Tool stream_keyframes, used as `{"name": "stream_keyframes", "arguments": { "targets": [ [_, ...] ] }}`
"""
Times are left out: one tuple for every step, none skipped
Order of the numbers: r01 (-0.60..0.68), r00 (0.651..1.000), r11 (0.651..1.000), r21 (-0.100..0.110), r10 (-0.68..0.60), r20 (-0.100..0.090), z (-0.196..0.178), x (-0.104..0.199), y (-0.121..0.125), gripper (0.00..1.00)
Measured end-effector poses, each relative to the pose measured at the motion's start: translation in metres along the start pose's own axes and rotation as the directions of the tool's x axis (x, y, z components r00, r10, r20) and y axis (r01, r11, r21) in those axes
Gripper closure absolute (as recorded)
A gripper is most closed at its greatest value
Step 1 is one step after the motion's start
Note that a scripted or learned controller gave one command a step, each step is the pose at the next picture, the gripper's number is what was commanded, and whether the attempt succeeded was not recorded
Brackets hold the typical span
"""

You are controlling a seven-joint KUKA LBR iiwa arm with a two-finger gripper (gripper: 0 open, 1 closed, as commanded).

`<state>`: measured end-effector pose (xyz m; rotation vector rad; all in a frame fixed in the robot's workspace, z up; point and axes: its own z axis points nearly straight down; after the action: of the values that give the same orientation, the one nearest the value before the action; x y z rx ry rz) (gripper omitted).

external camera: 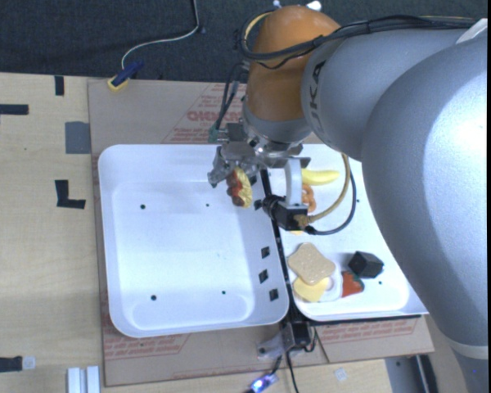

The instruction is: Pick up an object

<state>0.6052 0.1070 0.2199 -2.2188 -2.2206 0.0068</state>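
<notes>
Gripper: the gripper (239,178) hangs over the far right part of the left bin (131,244), close to the wall between the two bins.
Hold: a small red and yellow toy (241,188) sits between its fingers, which look closed just far enough to pinch it. The toy seems to be off the floor, but I can't be sure.
Other things: to the gripper's right, in the right bin (393,297), lie a banana (321,177), a tan bread piece (312,262) on a yellow bit, a black block (365,264) and a small red thing (353,285).
What could go wrong: the toy looks held only by its top, so a quick swing could shake it loose.
Also: a cable (344,207) loops just right of the gripper and could snag.
Edges: the middle wall is just beside the gripper, and the far wall is near too.
Open room: the left bin's floor, left of and nearer than the gripper, is wide and bare.
</notes>
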Motion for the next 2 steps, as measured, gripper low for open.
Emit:
{"name": "stream_keyframes", "arguments": {
  "targets": [
    [0.004, 1.0, 1.0, -0.002, -0.004, -0.002, -0.016, 0.027, -0.024, 1.0],
    [0.001, 1.0, 1.0, -0.002, -0.001, -0.002, -0.032, 0.021, -0.044, 1.0]
  ]
}}
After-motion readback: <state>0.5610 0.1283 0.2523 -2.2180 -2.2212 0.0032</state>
